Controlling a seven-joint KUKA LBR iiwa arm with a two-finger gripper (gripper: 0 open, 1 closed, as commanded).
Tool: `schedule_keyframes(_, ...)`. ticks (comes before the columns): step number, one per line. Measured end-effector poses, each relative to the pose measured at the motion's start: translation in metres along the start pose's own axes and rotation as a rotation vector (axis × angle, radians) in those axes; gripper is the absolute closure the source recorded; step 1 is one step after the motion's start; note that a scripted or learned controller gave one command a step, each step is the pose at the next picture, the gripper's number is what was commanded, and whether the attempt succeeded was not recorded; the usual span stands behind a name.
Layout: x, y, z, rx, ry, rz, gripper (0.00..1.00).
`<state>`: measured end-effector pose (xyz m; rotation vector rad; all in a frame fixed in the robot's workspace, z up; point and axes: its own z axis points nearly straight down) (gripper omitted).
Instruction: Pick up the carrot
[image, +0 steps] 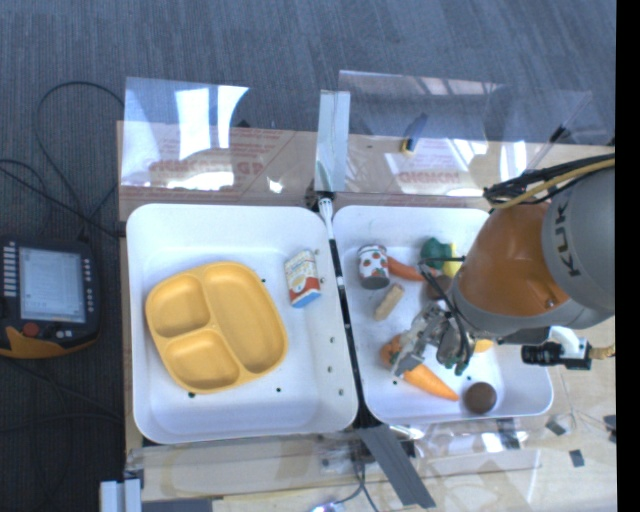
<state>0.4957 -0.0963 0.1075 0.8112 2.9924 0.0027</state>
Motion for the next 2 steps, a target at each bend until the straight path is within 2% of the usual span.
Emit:
schedule_keyframes(1,0.007,0.092,-0.077,0.014,0.036,0.223,1.0)
schedule_keyframes(2,-0.012,-0.002,-0.017,0.024,0.044,0.203,1.0)
